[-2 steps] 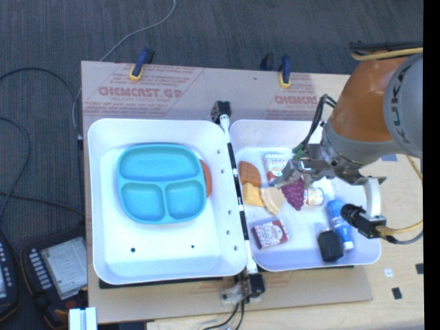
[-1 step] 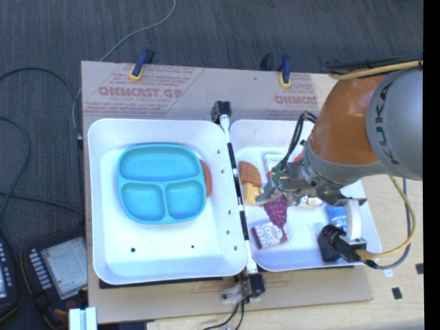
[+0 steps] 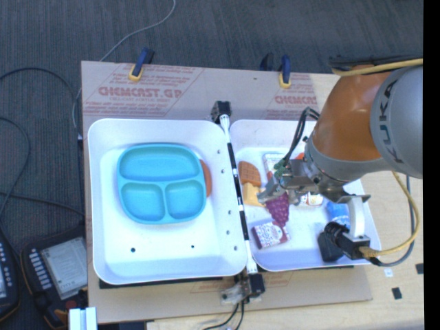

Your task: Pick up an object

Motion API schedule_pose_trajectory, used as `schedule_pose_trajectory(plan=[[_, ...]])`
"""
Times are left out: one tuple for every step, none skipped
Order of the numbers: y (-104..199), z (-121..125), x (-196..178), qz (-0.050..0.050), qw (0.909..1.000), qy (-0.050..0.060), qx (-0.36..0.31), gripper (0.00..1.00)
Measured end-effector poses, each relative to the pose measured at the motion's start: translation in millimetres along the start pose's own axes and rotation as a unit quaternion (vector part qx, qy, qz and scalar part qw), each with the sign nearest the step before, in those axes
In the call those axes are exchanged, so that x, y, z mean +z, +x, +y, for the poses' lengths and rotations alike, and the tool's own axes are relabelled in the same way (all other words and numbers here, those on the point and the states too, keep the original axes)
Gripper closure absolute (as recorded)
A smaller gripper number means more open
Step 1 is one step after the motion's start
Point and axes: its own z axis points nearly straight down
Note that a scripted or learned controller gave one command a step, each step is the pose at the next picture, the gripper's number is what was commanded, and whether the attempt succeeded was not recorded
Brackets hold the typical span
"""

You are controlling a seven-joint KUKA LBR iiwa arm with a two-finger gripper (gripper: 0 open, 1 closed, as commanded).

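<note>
A: What takes up the bench, biggest first?

B: Two white bins side by side. The left bin [image 3: 103,253] holds a blue divided tray [image 3: 162,183] with an orange thing [image 3: 207,177] tucked against its right edge; bare white floor runs along the front and left walls. The right bin [image 3: 289,260] is crowded, with little free floor apart from a strip near its front wall.

A: And the arm?

B: The grey arm [image 3: 371,122] with its orange band reaches in from the right, wrist bent down over the right bin's middle.

A: The claw?

B: The gripper [image 3: 283,190] sits low, with a purple grape bunch [image 3: 278,210] right under it, touching or nearly so. I cannot tell how wide it stands, nor whether it grips anything.

A: Nearby?

B: A maroon packet [image 3: 269,235] just in front of the grapes, a brown bread-like piece [image 3: 249,174] and a yellow piece [image 3: 252,196] to the left, by the dividing wall.
</note>
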Motion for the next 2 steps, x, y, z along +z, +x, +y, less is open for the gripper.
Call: schedule_pose_trajectory(plan=[[-0.2, 0.7, -9.7, 0.000, 1.0000, 0.000, 0.000, 1.00], [60.1, 23.1, 14.0, 0.000, 1.0000, 0.000, 0.000, 1.00]])
